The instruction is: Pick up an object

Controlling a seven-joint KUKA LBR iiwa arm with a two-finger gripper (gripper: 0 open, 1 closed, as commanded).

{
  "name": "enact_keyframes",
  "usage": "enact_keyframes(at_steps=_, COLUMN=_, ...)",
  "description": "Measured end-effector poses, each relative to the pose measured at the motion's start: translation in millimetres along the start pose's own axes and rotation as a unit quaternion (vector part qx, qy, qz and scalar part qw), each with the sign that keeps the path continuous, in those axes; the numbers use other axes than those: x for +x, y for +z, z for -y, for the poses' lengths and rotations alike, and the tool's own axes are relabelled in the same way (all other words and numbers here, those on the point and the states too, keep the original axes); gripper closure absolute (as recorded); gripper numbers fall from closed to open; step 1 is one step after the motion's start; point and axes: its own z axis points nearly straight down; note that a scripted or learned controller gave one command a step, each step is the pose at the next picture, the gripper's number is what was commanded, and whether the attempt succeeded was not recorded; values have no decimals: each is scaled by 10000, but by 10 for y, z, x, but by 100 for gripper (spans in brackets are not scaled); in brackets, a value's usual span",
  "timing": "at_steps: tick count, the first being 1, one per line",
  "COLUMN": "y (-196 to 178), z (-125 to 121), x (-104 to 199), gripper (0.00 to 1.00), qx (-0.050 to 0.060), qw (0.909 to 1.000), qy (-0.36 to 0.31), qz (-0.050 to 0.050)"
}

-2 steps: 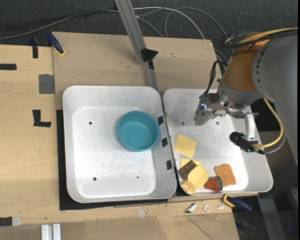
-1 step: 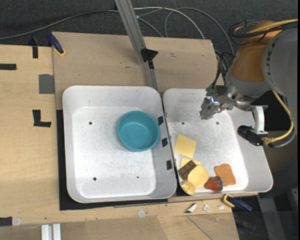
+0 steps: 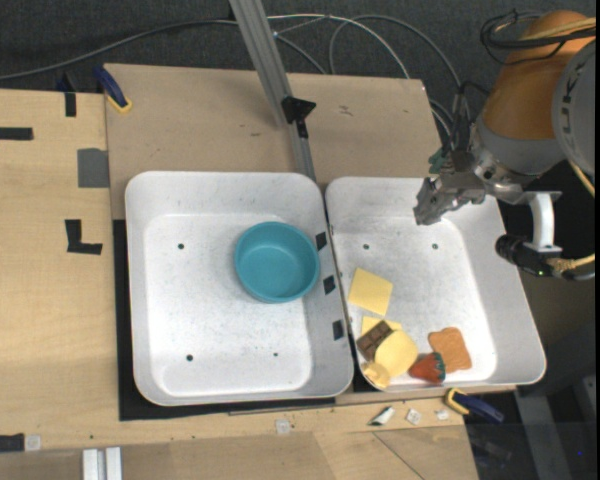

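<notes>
Tool (image 3: 427, 211): hung over the far part of the right bin, dark fingers pointing down, nothing seen between them; whether they were spread or closed could not be told.
Desk (image 3: 210, 118): pale wood board carrying both bins, with black tape marks on its left side.
Arm (image 3: 540, 88): grey with an orange band, reaching in from the right.
Left bin (image 3: 160, 268): white, shallow, holding a blue bowl.
Right bin (image 3: 480, 268): white, shallow, touching the left bin along one edge; small things gathered at its near end.
Blue bowl (image 3: 275, 261): upright, toward the right side of the left bin.
Yellow square (image 3: 370, 292): flat, nearest the tool yet well apart from it.
Yellow block (image 3: 394, 352): beside a small brown piece (image 3: 372, 338).
Orange piece (image 3: 451, 347): just beside a red item (image 3: 429, 369).
</notes>
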Motion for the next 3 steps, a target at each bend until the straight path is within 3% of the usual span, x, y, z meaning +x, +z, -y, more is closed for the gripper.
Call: enact_keyframes(at_steps=3, y=161, z=314, x=1773, gripper=100, qx=39, qw=10000, qy=-33, qz=-15)
